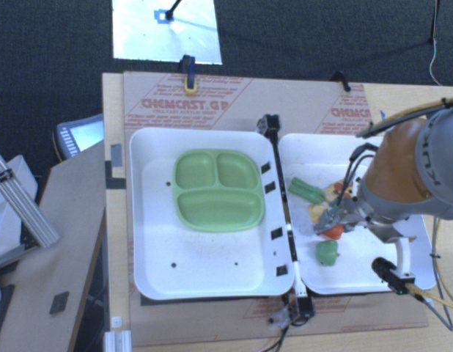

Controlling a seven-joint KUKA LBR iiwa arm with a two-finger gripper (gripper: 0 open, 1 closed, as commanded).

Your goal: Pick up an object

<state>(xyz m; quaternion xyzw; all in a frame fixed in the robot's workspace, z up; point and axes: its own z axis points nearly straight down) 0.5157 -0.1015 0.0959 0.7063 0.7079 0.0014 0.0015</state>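
Right, starting at the near edge, the table [212, 315] is showing a strip of brown board with tangled cables and a black clamp sitting at the join between the two bins. Just beyond, the right bin [307, 273] is holding the toys: a small green piece [327, 252] is lying alone toward the near wall, and a red piece [333, 232] is poking out right under the gripper [336, 218]. The gripper is hanging low over that little pile, but its fingers are blurring into the clutter, so whether they are apart or pinching anything, I cannot tell. A yellow piece [317, 212] is lying just beside it on the left, and a longer green object [306, 191] is resting slanted a bit farther back. More yellow and red bits are sitting half hidden behind the wrist cables. The arm [410, 171] is covering the bin's right side with its orange band and grey body.

Over in the left bin [149, 218], a pale green divided plate [218, 190] is lying flat, three compartments showing. Farther back, the board is carrying red lettering reading "CHEMCAST GP", repeated at the right but cut off by the arm. A yellow clip [190, 85] is gripping the far edge, and a bright square sheet [166, 20] is lying on dark carpet beyond.
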